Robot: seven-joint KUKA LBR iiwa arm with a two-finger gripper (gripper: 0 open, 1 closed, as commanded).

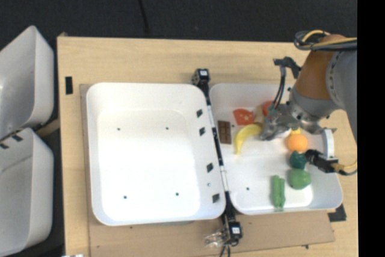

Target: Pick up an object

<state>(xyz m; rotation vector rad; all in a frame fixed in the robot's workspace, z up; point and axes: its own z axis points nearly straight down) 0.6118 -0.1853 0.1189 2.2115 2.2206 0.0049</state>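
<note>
The right bin (258, 201) holds a yellow banana (243, 136), a red piece (243, 115), a small brown block (224, 131), an orange ball (296, 142), a dark green round piece (298, 160), a lighter green lump (299, 179) and a long green piece (277, 192). A small red-orange thing (267, 109) lies near the bin's far side, partly hidden by the arm. My gripper (270, 131) is low in this bin, just right of the banana's upper end and left of the orange ball. The wrist hides its fingers.
The left bin (144, 153) sits beside the right one, with black clips (212, 147) along the shared wall. Cables run from the arm over the right bin's right rim. White containers (21, 129) stand off the bench at the left.
</note>
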